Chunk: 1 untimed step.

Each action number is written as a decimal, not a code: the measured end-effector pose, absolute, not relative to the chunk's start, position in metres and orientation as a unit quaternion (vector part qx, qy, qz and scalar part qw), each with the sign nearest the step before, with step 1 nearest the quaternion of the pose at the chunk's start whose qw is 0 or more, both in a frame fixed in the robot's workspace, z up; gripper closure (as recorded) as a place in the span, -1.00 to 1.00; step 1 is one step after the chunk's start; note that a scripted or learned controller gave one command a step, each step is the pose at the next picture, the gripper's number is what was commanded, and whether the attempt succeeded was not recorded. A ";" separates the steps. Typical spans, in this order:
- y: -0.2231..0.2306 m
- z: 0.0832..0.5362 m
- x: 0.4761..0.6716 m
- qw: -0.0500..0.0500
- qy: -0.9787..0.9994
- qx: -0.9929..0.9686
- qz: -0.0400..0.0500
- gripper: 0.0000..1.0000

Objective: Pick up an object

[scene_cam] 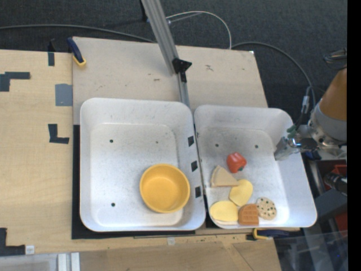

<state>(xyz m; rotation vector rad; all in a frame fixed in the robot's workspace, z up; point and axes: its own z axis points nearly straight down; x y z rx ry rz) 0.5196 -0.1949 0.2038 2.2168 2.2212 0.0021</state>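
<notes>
The right bin [248, 120] holds several small food pieces: a red piece [236, 162], a tan wedge [224, 177], two yellow pieces [241, 192] [224, 212], an orange-brown block [248, 214] and a speckled cookie [266, 208]. A yellow bowl [164, 187] sits in the left bin [113, 117]. My gripper [286, 146] hangs at the right bin's right rim, up and right of the red piece, with nothing visibly in it.
A grey metal pole [163, 33] slants down from the top to the gap between the bins. Cables run across the dark floor behind the bench. A blue and yellow clamp [75, 52] sits at the board's back left corner.
</notes>
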 end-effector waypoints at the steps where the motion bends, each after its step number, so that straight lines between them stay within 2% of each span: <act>1: -0.195 0.238 0.521 0.001 0.708 0.706 0.001 1.00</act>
